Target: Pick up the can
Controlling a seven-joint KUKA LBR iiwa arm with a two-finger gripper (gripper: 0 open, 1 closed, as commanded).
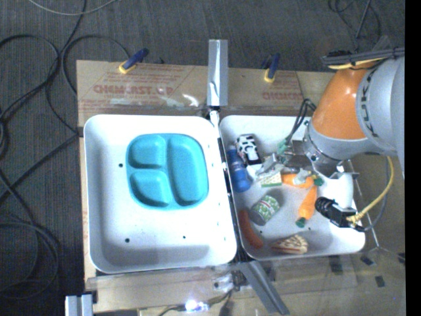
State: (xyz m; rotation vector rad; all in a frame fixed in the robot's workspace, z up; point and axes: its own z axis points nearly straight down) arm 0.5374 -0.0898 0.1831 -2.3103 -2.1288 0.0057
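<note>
Green-labelled and lying on its side, the can (265,209) rests on the floor of the right bin (342,242), just below and left of the gripper (284,166), not touching it. Whether the gripper is apart or together cannot be told: the wrist hides it. A carrot (306,204) lies just below the gripper, a blue bottle (237,171) to its left, a hot dog (249,229) beyond the can. Far left, the other bin (99,176) holds a blue tray (168,170).
</note>
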